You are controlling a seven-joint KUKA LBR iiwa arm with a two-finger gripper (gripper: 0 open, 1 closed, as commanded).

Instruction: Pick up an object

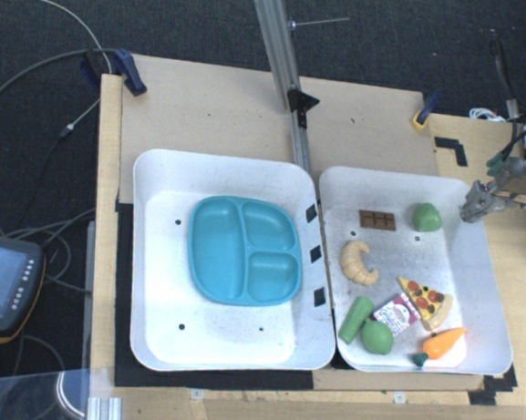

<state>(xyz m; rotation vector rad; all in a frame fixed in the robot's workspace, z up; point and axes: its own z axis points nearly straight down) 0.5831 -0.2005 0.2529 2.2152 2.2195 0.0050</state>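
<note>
Counter (226,110): two white bins side by side.

Left bin (150,240), centre of frame: one blue divided tray (244,250).

Right bin (486,270), right of frame: chocolate bar (377,221), green ball (427,217), croissant (359,261), pizza slice (425,301), small packet (396,315), green cylinder (356,319), green round fruit (377,338), carrot (441,344).

Tool (475,207): at the frame's right, over the right bin's upper right rim, just beside the green ball, nothing seen between the fingers; whether they stand apart or together cannot be told.
</note>
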